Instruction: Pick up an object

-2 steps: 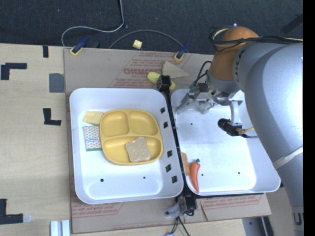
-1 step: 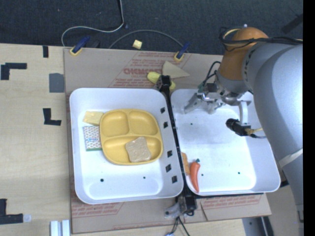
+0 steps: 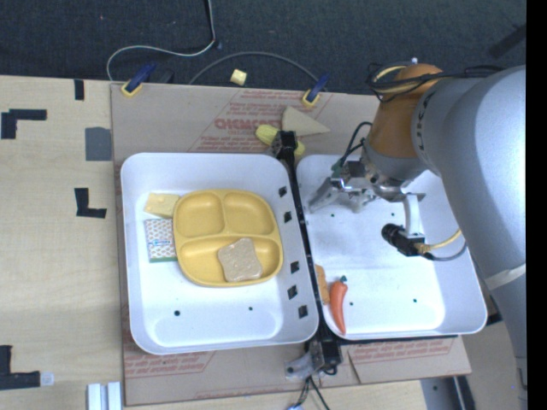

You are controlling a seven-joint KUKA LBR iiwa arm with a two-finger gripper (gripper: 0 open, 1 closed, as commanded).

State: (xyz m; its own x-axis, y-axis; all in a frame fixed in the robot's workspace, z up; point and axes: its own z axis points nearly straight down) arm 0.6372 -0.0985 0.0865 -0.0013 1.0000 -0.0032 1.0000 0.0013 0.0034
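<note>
A toy carrot [image 3: 338, 304] lies at the left edge of the right bin [image 3: 427, 310], near its front. The gripper [image 3: 332, 193] hangs over the back of that bin, well apart from the carrot; its fingers look spread and hold nothing. In the left bin [image 3: 205, 323] a yellow plate [image 3: 205, 216] carries a slice of bread [image 3: 239, 260].
</note>
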